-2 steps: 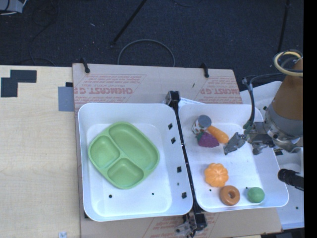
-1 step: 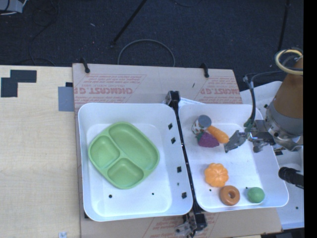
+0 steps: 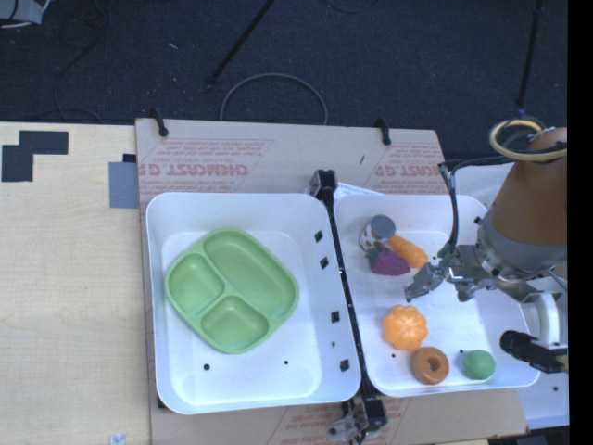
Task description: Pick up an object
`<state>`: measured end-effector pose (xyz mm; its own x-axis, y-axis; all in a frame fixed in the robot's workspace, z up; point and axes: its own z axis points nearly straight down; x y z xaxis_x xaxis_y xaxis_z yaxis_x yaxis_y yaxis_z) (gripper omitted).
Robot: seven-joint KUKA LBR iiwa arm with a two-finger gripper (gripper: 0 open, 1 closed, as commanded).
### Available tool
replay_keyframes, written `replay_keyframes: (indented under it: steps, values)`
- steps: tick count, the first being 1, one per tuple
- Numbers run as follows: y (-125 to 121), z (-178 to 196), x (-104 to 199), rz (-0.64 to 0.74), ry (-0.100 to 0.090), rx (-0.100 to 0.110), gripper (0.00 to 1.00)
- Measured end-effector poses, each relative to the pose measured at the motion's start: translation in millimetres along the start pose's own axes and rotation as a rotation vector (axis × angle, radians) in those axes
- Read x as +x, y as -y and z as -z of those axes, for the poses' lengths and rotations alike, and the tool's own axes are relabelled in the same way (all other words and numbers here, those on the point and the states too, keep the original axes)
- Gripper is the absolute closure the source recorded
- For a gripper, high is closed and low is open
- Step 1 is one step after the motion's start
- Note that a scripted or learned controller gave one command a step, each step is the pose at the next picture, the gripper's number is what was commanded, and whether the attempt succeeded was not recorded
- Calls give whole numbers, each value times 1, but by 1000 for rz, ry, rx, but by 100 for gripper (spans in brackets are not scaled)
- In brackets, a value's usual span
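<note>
The right bin (image 3: 463,221) holds an orange fruit (image 3: 405,327), a brown donut (image 3: 430,365), a small green fruit (image 3: 478,364), a purple item (image 3: 388,262), an orange carrot-like piece (image 3: 408,248) and a grey-blue round thing (image 3: 380,228). My gripper (image 3: 419,287) hangs over the middle of the right bin, just above and to the right of the orange fruit and below the purple item. Its dark fingers point left and nothing shows between them.
In the left bin (image 3: 176,216) lies a green three-compartment plate (image 3: 232,288). A black divider (image 3: 339,290) runs between the bins. The arm's grey body and orange band (image 3: 530,202) cover the right bin's right side. Cardboard lies under both bins.
</note>
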<state>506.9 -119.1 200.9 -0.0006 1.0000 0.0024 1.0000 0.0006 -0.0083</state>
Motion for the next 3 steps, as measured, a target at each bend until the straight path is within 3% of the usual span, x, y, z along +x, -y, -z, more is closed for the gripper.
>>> replay_keyframes:
  steps: [1,2,3]
  values:
    - [8,-46,3,-1,-1,1,0]
    - [-1,-103,6,-1,-1,1,0]
    - [-1,-91,4,-9,0,-2,100]
